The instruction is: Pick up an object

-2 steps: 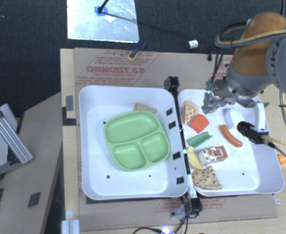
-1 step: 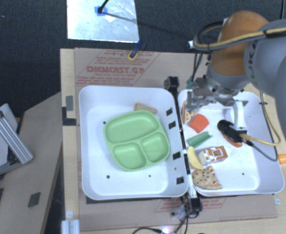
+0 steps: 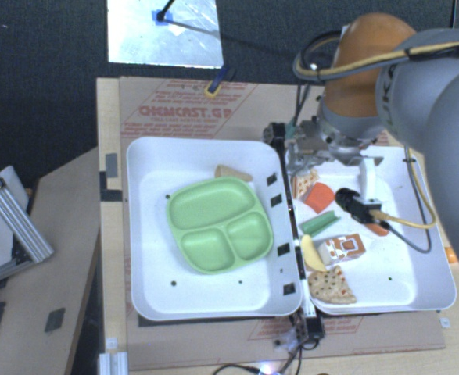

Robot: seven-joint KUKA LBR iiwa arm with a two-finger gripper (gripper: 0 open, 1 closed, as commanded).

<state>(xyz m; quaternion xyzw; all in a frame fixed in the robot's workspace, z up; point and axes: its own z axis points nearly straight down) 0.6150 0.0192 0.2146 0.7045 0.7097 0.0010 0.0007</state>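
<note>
We see the grey arm [image 3: 436, 92] entering from the right of the frame and bending down over the upper left corner of the right bin [image 3: 428, 287], with its orange band at the top. The left bin [image 3: 147, 209] holds a green divided plate [image 3: 217, 225] and a tan wedge [image 3: 233, 173] at the plate's upper edge, well apart from the arm.

The pincer [image 3: 302, 161] hangs close to the wall between the two bins. The wrist hides it from above, so we cannot tell whether it is spread or pressed together, and we see nothing pinched in it.

The likeliest target, we judge, is the orange wedge [image 3: 320, 198], just below the pincer and slightly to its right in the frame. Its long axis seems to slant from upper left to lower right, though the view is poor there. Farther down the frame lie a green pod [image 3: 318, 223], slanting the other way, a small printed box [image 3: 345, 248], a yellow wedge [image 3: 312, 254] and a speckled cracker [image 3: 331, 286]. A short move down the frame would bring the pincer over the orange wedge.
</note>
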